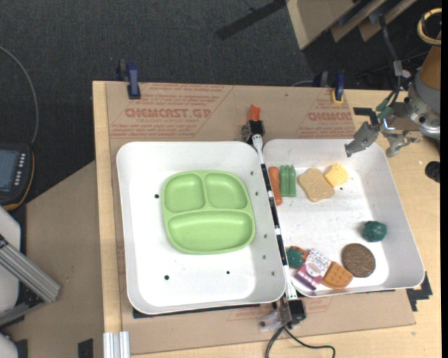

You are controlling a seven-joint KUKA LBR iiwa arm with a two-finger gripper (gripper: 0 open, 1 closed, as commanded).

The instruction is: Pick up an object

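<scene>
On the table point(105, 210), the left bin point(140, 280) holds a green plate point(208, 212), the right bin point(399, 238) holds a cracker point(315, 185), cheese point(336, 174), cookie point(358, 259) and ball point(374, 231), while the claw point(378, 140) hangs open and empty over its far corner.

A dark grey carpet point(63, 49) covers the floor around the wooden bench point(210, 105), and a black cable point(28, 84) loops across it at left. Pale wooden furniture point(336, 21) stands beyond the bench. Light falls evenly, shadows soft.
</scene>
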